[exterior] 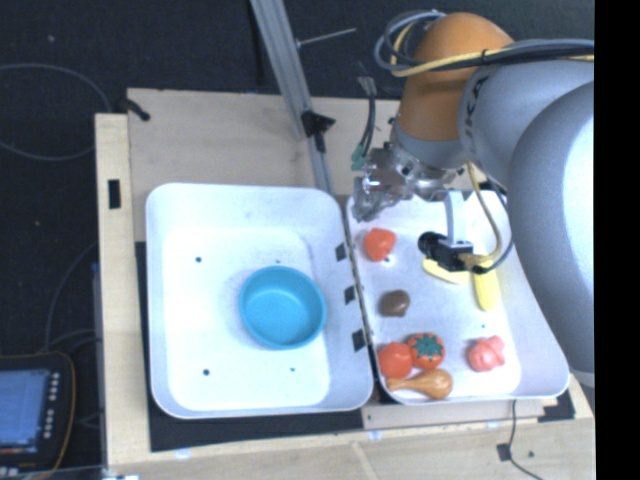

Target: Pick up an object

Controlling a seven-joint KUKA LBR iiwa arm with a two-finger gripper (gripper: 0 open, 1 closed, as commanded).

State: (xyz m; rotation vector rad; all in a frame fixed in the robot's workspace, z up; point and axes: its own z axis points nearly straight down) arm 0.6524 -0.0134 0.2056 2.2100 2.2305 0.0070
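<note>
Metal fingers (366, 204) above orange toy (378, 244), apart, nothing gripped

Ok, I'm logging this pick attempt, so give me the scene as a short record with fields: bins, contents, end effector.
left bin: blue bowl
right bin: orange-red piece, brown piece, tomato, red piece, tan pear shape, pink piece, banana
end effector: over the right bin's far left corner, above the orange-red piece
held: nothing seen

Two bins (180, 268), one bowl (282, 306), seven toys (395, 303)
</note>
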